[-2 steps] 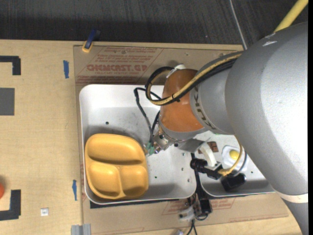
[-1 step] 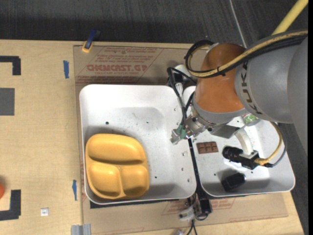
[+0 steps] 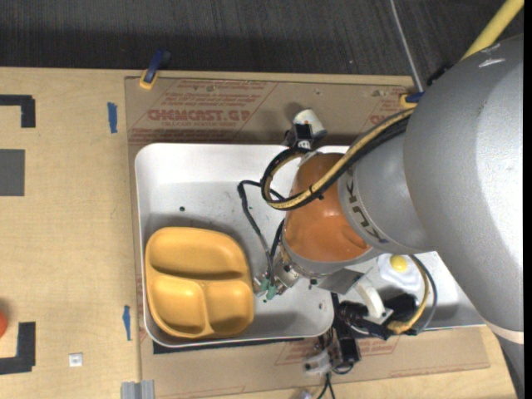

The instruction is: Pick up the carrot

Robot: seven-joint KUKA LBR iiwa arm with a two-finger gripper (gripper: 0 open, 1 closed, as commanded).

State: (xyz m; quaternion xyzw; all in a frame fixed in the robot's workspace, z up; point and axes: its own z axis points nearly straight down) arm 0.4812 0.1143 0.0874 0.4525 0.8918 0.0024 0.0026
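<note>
Reach step: my gripper (image 3: 268,287) low in white bin (image 3: 166,173), beside yellow tray (image 3: 199,281). Open or closed: cannot tell. Next: centre on carrot, then close.

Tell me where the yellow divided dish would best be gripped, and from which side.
Probably its far rim, from above: the yellow divided dish lies flat, tucked into the white bin's near-left corner, so only the far edge has bare floor beside it; the arm crowds its right.
</note>
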